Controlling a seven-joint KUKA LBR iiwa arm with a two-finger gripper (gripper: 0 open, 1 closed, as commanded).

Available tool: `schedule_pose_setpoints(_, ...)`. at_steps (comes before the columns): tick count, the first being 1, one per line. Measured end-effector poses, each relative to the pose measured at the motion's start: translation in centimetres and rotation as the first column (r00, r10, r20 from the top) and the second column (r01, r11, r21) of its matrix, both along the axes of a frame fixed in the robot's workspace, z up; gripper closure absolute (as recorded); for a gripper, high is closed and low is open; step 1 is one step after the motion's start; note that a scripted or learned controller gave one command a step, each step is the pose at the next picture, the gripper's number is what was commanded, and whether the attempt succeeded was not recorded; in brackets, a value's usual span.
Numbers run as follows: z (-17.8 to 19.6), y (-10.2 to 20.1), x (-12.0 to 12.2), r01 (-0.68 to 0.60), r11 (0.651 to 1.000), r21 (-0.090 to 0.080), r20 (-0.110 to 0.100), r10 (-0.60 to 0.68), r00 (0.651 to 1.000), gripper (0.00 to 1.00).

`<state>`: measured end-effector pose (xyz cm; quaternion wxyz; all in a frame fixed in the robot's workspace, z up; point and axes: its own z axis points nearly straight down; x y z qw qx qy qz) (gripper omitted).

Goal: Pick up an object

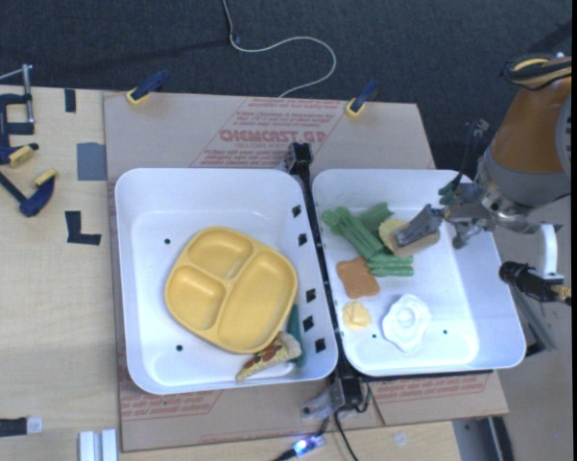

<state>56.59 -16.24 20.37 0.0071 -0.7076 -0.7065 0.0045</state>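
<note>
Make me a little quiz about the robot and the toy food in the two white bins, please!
1. True or false: the yellow divided plate lies in the left bin.
2. Which lies nearest the gripper? A) the green beans B) the pizza slice C) the fried egg
3. What colour is the band above the arm's wrist?

Key: 1 true. 2 A. 3 orange.
</note>
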Motion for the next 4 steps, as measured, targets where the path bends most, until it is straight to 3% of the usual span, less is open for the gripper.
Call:
schedule_pose_setpoints(1,0.6,0.0,0.2,-0.003,1.000,-0.002,0.010,0.003,1.000,0.00)
schedule_pose_setpoints(2,-6.1,-0.2,0.1,-0.003,1.000,-0.001,0.004,0.003,1.000,0.00)
schedule_pose_setpoints(3,-11.2,-0.3,0.1,-0.002,1.000,-0.003,0.012,0.002,1.000,0.00)
schedule_pose_setpoints(4,-10.4,-0.1,0.1,-0.003,1.000,-0.001,0.010,0.003,1.000,1.00)
